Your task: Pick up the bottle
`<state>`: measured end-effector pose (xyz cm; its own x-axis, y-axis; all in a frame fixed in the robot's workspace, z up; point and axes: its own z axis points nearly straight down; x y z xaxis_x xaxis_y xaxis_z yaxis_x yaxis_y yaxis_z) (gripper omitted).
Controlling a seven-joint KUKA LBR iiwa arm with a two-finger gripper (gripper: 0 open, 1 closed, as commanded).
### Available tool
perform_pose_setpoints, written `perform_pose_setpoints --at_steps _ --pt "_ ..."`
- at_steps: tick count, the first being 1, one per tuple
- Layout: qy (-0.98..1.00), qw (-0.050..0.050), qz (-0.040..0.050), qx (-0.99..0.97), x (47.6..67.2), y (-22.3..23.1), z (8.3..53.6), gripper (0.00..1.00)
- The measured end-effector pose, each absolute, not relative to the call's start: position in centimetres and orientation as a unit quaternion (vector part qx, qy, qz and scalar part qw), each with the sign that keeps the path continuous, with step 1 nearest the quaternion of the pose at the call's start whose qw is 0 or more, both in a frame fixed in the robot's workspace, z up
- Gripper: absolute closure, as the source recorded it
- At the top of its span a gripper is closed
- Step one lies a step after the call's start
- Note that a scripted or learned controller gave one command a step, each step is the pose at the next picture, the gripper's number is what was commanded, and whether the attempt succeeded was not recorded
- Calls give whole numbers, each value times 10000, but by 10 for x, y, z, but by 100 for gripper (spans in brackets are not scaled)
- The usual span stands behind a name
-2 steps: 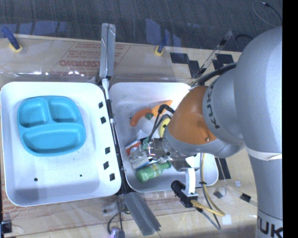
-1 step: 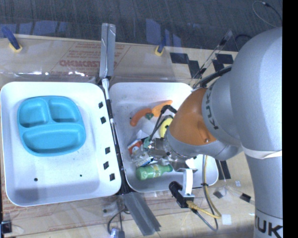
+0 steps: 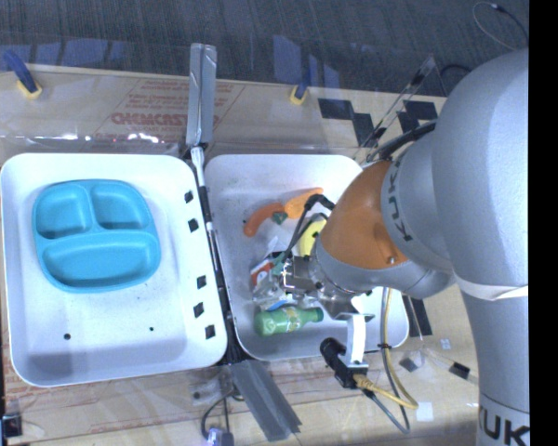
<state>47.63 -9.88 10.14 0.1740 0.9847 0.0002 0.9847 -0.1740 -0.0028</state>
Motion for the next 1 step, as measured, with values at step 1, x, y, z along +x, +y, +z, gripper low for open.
perform_pose_setpoints --at_steps 1 --pt "-6446 14 16 -7645 476 -98 110 100"
